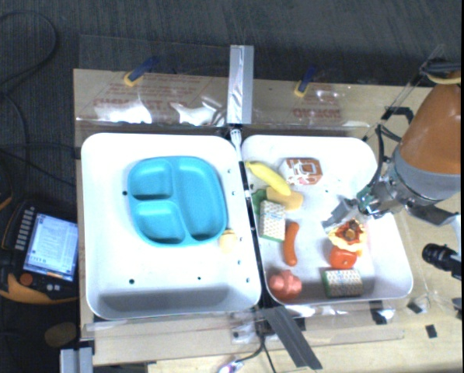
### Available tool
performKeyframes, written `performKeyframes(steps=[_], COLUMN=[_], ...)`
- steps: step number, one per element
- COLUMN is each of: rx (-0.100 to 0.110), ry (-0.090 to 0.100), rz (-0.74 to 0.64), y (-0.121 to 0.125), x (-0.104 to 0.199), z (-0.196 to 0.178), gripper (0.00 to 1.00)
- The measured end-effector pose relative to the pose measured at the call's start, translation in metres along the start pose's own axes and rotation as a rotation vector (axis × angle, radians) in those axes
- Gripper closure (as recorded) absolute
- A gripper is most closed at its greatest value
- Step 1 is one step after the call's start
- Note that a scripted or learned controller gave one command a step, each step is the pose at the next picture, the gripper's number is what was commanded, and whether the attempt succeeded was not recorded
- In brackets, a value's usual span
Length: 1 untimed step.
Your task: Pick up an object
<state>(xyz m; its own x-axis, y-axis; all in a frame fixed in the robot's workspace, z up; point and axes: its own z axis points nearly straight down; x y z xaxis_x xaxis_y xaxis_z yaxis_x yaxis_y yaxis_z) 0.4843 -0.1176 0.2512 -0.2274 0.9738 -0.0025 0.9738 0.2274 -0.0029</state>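
1. Nearest the camera, along the front wall of the right bin (387, 208), lie a pinkish-red rounded toy (285, 284) at the left corner and a small box with a speckled face (343, 282) to its right.
2. Just behind the box sits a red-orange block (341, 258), touching a piece with a dark, patterned top (350, 232) that lies directly behind it.
3. Gripper (354, 209): positioned low over the right bin, immediately behind and above the patterned piece. Nothing is visible between its fingers. Finger spacing cannot be determined at this resolution.
4. Arm (434, 142): grey body with orange band, entering from the right over the bin's right wall.
5. Centre of the right bin: an orange-red sausage (291, 242) lies lengthwise, beside a green-edged checked packet (272, 221) at its left.
6. Rear left of the right bin: a yellow banana (267, 179) lies at a slant, with a white and red-brown packet (302, 171) just right of it.
7. Left bin (107, 286): holds a blue divided tray (177, 199); a small pale piece (228, 241) rests near the tray's front right corner.
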Motion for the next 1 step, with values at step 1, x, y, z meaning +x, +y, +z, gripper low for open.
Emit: performKeyframes(steps=[1], rx=[0.001], ry=[0.002], rz=[0.003], y=[-0.0012], x=[-0.0024], z=[0.0496], gripper=[1.0])
